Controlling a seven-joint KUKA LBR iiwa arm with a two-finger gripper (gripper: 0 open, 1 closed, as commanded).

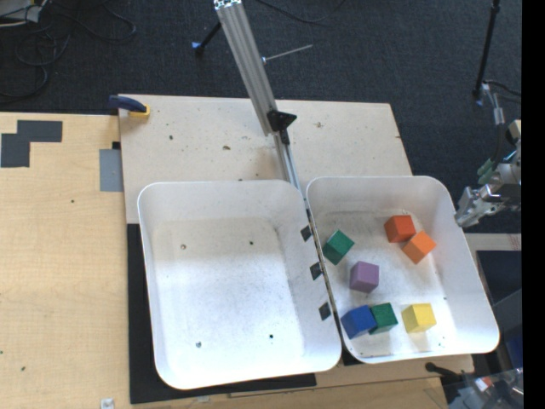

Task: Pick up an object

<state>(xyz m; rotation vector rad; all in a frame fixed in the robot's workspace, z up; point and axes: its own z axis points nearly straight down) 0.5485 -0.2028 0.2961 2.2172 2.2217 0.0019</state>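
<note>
The gripper [482, 201] sits at the right edge of the camera view, outside the right bin [379, 196] and just beyond its right wall. It is small and partly cut off here. Whether it is open or closed cannot be determined, and no object is seen in it.

All candidate objects lie in the right bin:
- A green cube [338, 246] lies near the left wall.
- A red cube [399, 227] and an orange cube [419, 247] lie together toward the upper right, touching or nearly so.
- A purple cube [364, 276] lies alone near the centre.
- A blue cube [358, 321] and a dark green cube [384, 316] sit side by side at the lower left, in contact.
- A yellow cube [418, 317] lies just to their right, near the lower wall.

The left bin [221, 288] adjoins the right bin. Three black clips [315, 270] line the shared edge.

An aluminium rail [249, 58] slants from the top of the view down to the gap between the bins. A blue clamp [128, 105] rests at the upper left corner of the pale bench board [204, 139], which is speckled with dark marks. A light wood panel [51, 271] with grey patches lies to the left. The floor [383, 32] is dark carpet with cables across it.
</note>
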